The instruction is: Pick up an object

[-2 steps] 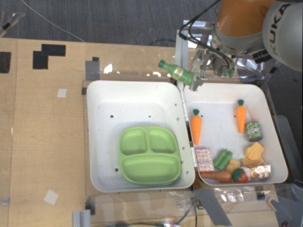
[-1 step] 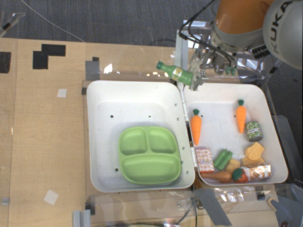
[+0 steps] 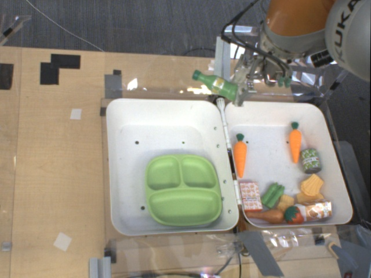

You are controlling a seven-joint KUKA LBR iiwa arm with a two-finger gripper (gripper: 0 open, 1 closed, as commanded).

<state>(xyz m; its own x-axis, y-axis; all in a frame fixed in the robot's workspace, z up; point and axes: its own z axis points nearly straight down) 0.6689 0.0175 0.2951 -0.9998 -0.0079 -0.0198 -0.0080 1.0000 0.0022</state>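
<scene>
Hand gripped a green bottle by one end, holding it lying sideways in the air just above the far rim of the right bin, over the seam with the left bin and its green plate.

The gripper holds a green bottle above the bins' far edge; a green plate lies in the left bin.
</scene>
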